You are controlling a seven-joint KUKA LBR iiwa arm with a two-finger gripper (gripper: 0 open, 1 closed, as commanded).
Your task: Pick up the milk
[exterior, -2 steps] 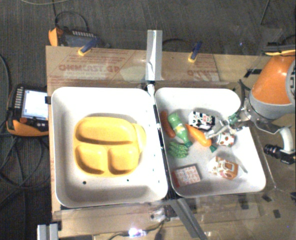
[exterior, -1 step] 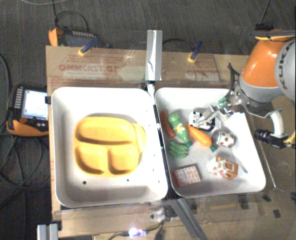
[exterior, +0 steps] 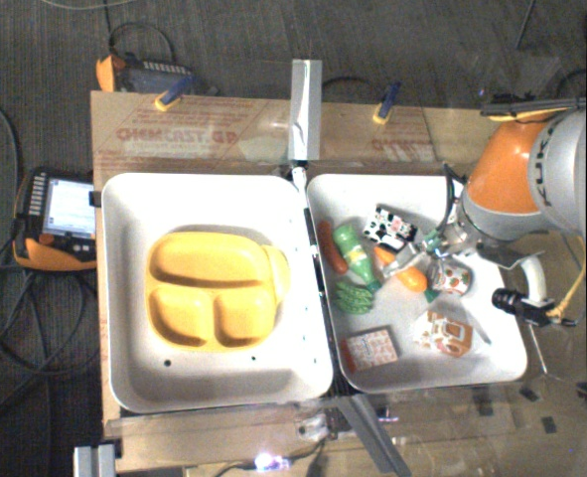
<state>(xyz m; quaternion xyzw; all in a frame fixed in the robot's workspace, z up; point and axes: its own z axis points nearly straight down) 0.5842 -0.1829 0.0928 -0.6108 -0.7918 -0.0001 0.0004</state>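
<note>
- The milk, a small carton with black-and-white cow patches, was seen lying in the upper middle of the right bin, untouched.
- The gripper was found low in that bin, just beside the carton on its lower-right side, among a clutter of toy food.
- Whether the fingers were spread or clenched could not be told; nothing was seen clearly between them.
- An orange piece and a small printed cup were crowded right under the wrist; a green bottle and a red sausage were lying near the carton's left.
- For a clean pick, it was judged that the fingers should be re-centred up and left over the carton, aligned across its narrow sides, then lowered straight.
- The yellow tray in the left bin was left well apart.
</note>
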